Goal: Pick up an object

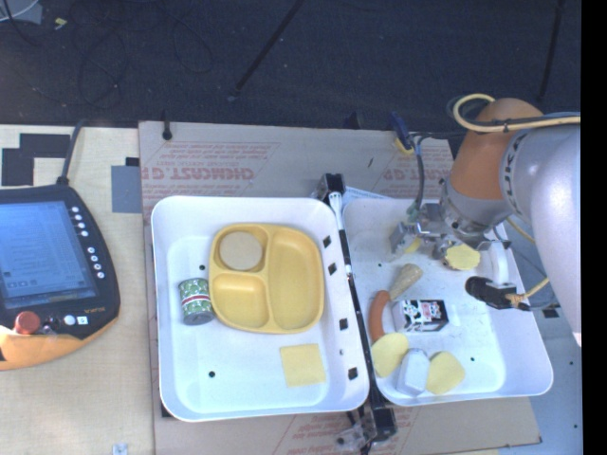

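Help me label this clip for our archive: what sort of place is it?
Most likely a robotics lab bench for grasping trials. Two white bins sit on a cardboard-covered bench, holding toy food such as a yellow divided plate and a small milk carton, with a robot teach pendant beside them.

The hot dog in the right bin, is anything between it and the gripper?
Nothing visible blocks it. The gripper sits at the right bin's far end, and the hot dog lies by the divider nearer the camera. The brush lies just beside that line, not touching the hot dog.
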`<act>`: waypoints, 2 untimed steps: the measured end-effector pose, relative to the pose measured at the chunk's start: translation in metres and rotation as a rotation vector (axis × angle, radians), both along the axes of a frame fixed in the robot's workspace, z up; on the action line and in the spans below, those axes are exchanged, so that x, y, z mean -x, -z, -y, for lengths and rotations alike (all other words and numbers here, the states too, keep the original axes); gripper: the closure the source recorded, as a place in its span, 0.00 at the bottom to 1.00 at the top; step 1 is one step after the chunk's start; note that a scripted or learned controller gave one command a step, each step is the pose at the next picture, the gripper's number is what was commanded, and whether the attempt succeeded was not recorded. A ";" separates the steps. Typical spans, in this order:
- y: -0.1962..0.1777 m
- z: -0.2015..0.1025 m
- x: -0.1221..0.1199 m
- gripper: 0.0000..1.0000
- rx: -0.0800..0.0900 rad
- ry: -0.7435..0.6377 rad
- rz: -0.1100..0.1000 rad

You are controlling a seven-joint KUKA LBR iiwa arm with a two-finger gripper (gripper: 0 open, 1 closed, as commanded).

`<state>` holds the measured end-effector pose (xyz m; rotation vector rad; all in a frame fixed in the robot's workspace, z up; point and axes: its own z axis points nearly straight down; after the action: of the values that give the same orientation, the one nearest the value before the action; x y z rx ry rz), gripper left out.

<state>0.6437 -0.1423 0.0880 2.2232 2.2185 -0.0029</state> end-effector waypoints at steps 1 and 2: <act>0.000 -0.049 0.059 0.00 -0.004 -0.001 -0.003; -0.001 -0.039 0.137 0.00 -0.003 0.002 0.000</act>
<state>0.5069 -0.1035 0.0892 2.2264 2.2176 0.0008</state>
